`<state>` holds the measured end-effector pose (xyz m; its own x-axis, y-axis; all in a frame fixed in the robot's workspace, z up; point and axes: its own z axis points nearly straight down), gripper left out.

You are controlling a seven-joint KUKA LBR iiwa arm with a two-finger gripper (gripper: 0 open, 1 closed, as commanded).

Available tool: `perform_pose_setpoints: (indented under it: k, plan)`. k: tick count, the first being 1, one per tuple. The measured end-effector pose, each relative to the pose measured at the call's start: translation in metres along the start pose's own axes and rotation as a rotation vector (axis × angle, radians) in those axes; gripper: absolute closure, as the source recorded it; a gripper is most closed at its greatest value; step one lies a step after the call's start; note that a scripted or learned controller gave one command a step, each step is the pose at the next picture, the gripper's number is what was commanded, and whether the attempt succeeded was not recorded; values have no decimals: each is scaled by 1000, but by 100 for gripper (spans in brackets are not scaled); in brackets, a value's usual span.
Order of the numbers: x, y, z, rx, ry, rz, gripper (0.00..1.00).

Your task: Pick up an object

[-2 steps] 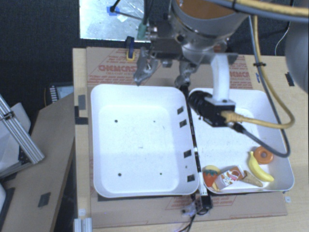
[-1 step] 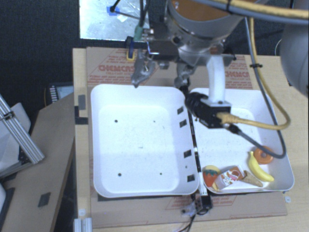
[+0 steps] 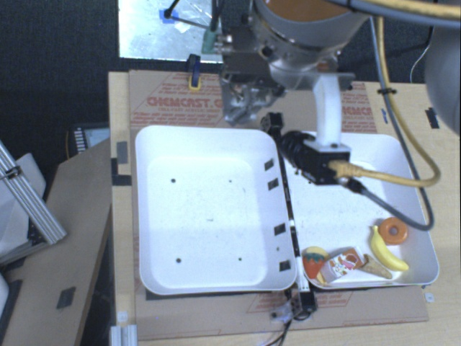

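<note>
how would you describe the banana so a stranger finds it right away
Look in the right-hand white bin, at its near right corner, where a few small items cluster. The banana is the curved yellow piece just below the round orange fruit, the one long bent shape among them.

A single fixed camera looks down at a slant from above the tabletop [image 3: 122, 215], close enough that both white bins, the left bin [image 3: 209, 215] and right bin [image 3: 403, 193], span its frame, while the arm [image 3: 310, 20] enters from the right.
</note>
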<state>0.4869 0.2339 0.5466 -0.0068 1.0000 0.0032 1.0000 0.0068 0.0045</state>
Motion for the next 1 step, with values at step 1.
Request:
perform_pose_setpoints:
  k: [1]
  plan:
    - [-1,-3,167,17,-10,6,100]
